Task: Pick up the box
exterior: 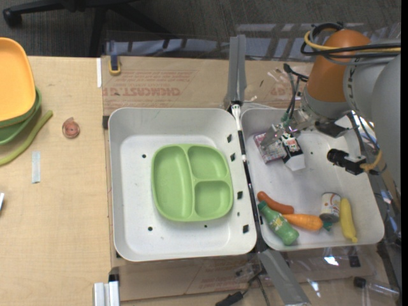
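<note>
The box [270, 147] is small and greyish with a pink edge, and lies flat in the upper left part of the right bin [363, 234]. The grey arm, with its orange band [333, 69], reaches down from the upper right. Its gripper [287, 137] is low over the box's right end, right against it or just above it. I cannot tell whether it is touching the box. A small white piece with red and black marks [294, 154] sits just right of the box, under the gripper.
At the front of the right bin lie a red sausage [275, 203], a green bottle [279, 225], a carrot [303, 221], a small can [329, 204] and a banana [347, 219]. The left bin [124, 190] holds a green divided plate [191, 182]. Yellow and green dishes [14, 91] are stacked at the far left.
</note>
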`<action>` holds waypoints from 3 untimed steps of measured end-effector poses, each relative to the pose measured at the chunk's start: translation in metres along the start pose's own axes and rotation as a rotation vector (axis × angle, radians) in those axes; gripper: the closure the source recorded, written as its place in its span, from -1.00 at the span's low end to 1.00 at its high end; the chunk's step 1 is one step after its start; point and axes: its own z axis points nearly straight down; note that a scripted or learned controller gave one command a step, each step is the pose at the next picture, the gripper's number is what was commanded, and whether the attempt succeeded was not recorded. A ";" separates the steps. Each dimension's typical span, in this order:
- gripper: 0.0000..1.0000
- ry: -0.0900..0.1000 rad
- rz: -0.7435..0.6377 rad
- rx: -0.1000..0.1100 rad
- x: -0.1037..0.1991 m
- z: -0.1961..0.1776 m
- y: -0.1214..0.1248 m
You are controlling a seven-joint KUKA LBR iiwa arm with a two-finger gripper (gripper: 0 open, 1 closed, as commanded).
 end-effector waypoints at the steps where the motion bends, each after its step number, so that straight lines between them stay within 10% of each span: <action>1: 1.00 -0.008 -0.001 -0.007 -0.002 -0.012 0.001; 2: 1.00 0.003 0.117 0.012 0.061 -0.094 -0.072; 3: 1.00 0.000 0.371 0.012 0.091 -0.101 -0.045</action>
